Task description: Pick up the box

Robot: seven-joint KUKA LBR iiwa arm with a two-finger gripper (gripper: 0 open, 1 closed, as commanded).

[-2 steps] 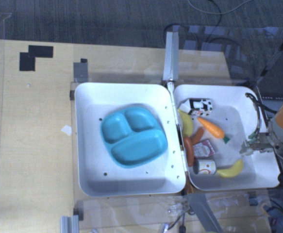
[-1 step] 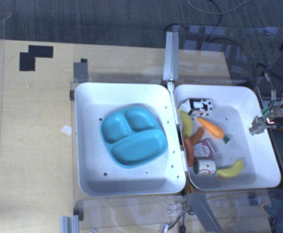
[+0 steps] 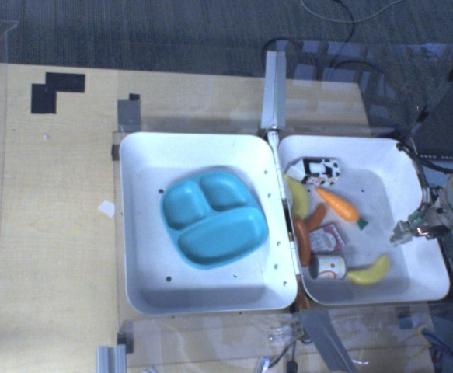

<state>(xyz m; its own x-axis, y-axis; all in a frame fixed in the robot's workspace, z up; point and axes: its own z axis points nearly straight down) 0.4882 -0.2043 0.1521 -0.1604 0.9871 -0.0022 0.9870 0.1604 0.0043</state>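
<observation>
The box [image 3: 327,238], a small pink and purple packet, lies low in the middle of the right bin [image 3: 389,179], toward the frame's lower right. We judge it light and stiff-sided, likely thin card that would dent under a hard squeeze, so a hold across its two narrow sides from above looks best.

Going left to right, the desk [image 3: 55,208] carries the left bin [image 3: 137,208], which holds a blue divided plate [image 3: 214,216] well apart from the task. In the right bin a yellow banana [image 3: 296,196] and a red sausage [image 3: 304,233] lie along the left wall, and the sausage is touching or just beside the box. A black and white carton [image 3: 321,169] sits above, a carrot [image 3: 337,204] is just above the box, a small can [image 3: 329,266] is just below it, and a second banana [image 3: 368,270] is beside the can. We think this crowding leaves little room around the box.

The gripper [image 3: 411,228] hangs by the bin's right wall, apart from the box. We cannot tell how the jaws stand.
</observation>
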